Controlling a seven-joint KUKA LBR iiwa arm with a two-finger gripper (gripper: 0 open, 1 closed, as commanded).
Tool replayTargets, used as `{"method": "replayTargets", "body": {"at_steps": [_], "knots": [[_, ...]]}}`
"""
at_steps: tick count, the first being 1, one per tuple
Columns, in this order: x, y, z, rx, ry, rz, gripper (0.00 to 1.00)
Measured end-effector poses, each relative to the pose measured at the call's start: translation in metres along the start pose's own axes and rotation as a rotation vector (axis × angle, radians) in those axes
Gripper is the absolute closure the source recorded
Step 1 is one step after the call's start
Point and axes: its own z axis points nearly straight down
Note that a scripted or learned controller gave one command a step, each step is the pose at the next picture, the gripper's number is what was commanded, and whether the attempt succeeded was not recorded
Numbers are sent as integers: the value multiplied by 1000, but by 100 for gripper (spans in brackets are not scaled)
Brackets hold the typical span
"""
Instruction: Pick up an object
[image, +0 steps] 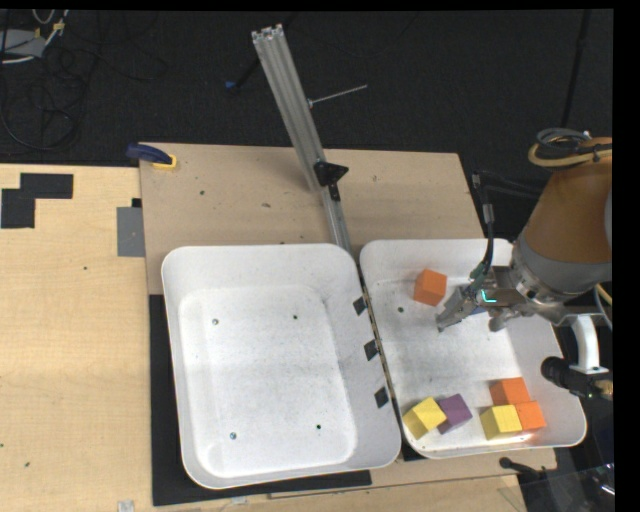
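Where the hand hovers, orange cube sits near.

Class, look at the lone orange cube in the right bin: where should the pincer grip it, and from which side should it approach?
Grip the orange cube across two opposite flat side faces, coming down from above. It stands alone, with bare floor all round, so the pincer beside it probably needs only a short shift.

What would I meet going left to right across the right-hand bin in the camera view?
Yellow block → orange block → purple block → gripper → second yellow block. The orange blocks stacked around that last yellow one overlap it, so I leave them out.
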Motion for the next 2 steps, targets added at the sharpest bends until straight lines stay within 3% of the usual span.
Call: {"method": "replayTargets", "body": {"at_steps": [1, 2], "knots": [[-2, 1, -3, -6, -1, 4, 0], [0, 8, 45, -1, -1, 3, 0]]}}
